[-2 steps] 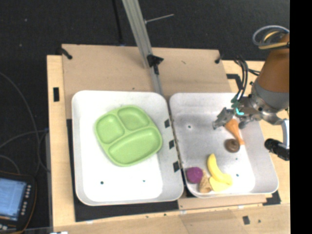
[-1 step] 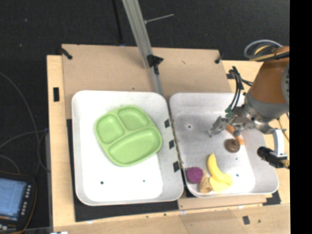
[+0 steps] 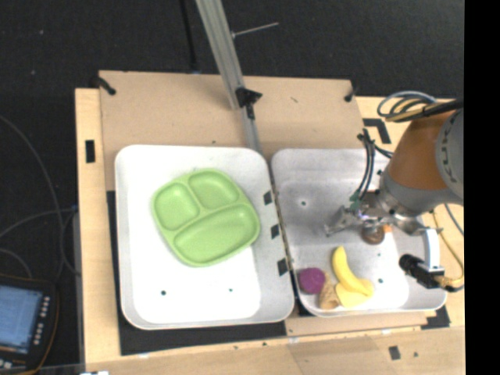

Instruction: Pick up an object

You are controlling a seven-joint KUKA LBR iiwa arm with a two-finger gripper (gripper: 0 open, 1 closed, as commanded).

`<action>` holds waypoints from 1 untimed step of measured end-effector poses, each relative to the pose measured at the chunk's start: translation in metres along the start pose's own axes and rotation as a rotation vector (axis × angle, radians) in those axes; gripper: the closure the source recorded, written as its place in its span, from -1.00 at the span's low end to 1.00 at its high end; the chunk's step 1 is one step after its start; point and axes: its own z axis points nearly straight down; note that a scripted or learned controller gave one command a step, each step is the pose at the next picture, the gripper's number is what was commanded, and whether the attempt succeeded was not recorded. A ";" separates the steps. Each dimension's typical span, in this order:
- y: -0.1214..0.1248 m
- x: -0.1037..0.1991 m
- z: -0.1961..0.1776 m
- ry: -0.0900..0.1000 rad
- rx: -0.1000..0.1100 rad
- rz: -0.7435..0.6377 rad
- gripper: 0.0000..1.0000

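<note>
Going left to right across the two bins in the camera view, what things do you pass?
Green divided plate → purple object → tan object → banana → hand

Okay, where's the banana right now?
The banana lies near the front edge of the right bin, beside the purple ball, just below the hand.

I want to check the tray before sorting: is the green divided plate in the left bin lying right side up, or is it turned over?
Right side up. The green plate shows its three hollow compartments facing the camera, flat on the left bin.
</note>
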 end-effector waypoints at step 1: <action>0.000 -0.001 0.018 -0.001 -0.003 0.000 -1.00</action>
